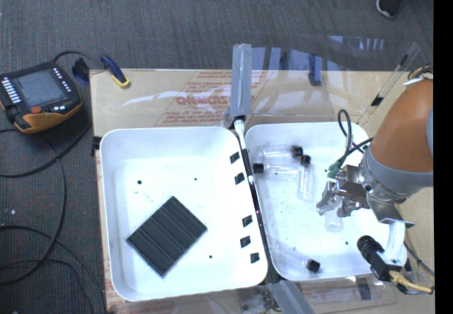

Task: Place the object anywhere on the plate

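Clear vials [301, 171] with black caps, scattered in right bin [283, 235]; one more [311, 264] near its front wall. Dark ribbed square plate [167, 235] flat in left bin [120, 164], well apart from vials, beyond the divider. Gripper [334, 205] low over right bin, just right of vials; aperture hidden, cannot tell. Something pale at tip, grasp unconfirmed. Risks: transparent, round vial rolling or slipping from the pinch; snagging on the divider mid-carry.

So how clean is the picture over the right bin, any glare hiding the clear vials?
Camera view: the right bin is washed out bright, so the clear vials show mostly by their black caps; reflections streak the transparent shield behind; the hand reads soft; the dark plate is crisp.
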You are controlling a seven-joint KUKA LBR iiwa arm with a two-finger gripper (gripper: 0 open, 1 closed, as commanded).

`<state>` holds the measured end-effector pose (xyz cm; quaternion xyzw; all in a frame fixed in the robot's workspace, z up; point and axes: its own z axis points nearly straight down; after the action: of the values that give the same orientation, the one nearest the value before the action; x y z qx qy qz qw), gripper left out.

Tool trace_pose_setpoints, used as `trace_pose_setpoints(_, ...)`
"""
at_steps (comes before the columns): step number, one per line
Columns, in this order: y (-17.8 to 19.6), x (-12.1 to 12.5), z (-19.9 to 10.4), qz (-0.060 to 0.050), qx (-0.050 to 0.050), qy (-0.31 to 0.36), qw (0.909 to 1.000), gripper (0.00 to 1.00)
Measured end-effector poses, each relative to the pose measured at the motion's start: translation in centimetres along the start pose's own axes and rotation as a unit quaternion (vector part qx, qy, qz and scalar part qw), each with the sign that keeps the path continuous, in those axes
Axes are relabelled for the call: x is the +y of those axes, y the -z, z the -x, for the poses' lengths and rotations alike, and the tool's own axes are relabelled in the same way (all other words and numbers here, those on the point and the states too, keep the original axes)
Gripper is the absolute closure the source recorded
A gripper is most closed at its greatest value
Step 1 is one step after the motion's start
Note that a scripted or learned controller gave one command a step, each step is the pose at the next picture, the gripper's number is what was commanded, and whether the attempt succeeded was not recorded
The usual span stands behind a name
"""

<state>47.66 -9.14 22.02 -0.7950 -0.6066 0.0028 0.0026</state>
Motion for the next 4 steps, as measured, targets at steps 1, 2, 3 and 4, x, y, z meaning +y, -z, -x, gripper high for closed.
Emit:
trace_pose_setpoints(1, -3.5, 4.7, -10.3, 0.000, 0.000, 0.011, 0.9999, 1.00)
trace_pose_setpoints(2, -1.4, 7.1, -16.0, 0.001, -0.001, 0.060, 0.9982, 1.00)
trace_pose_setpoints(3, 0.7, 11.3, -22.1, 0.002, -0.001, 0.097, 0.9953, 1.00)
trace_pose_setpoints(4, 5.7, 9.6, -28.1, 0.002, -0.001, 0.109, 0.9940, 1.00)
